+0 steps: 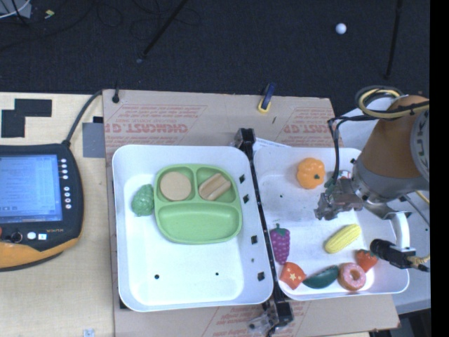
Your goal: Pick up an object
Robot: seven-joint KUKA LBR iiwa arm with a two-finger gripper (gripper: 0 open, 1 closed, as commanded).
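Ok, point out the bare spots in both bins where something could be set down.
Left bin: open floor below the green tray, toward the near rim. Right bin: a bare patch left of the orange, above the grapes. Crowded along the near edge: corn, donut, and the tool.

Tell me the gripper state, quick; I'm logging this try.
Gripper: cannot be told; it sits low in the right bin, between the orange and the corn.

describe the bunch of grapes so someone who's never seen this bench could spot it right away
Start at the right white bin, the one under the arm. Along its left wall, below the orange, stands a small bunch of grapes. It is the one purple thing there, dark and bumpy with a green stem, above the red piece.
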